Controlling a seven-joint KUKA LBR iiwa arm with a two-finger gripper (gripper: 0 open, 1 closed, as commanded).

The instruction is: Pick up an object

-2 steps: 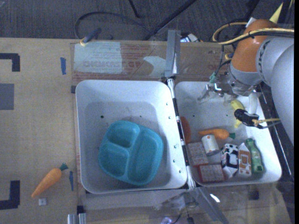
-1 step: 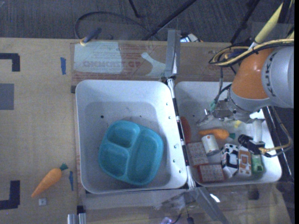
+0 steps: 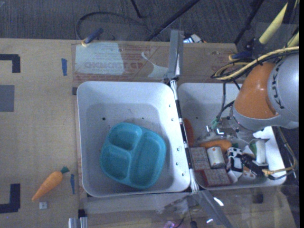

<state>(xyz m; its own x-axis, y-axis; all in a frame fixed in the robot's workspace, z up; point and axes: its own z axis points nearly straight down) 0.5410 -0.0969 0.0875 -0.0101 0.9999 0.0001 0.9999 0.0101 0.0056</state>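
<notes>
While the arm (image 3: 266,96) leans over the right bin (image 3: 199,96), its gripper (image 3: 222,126), whose opening cannot be told, hovers just above that bin's orange object (image 3: 216,144), with the teal divided plate (image 3: 133,155) in the left bin (image 3: 95,99) beside it.

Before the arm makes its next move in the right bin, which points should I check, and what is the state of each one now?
1. Arm is over the right bin: ok.
2. Objects are within reach there, such as the orange piece and the small can: ok.
3. An object is already held: cannot tell, the gripper is hidden by the wrist.
4. Objects lie apart enough for a clean grasp: not ok, they are crowded together.
5. Teal divided plate in the left bin is away from the arm: ok.
</notes>
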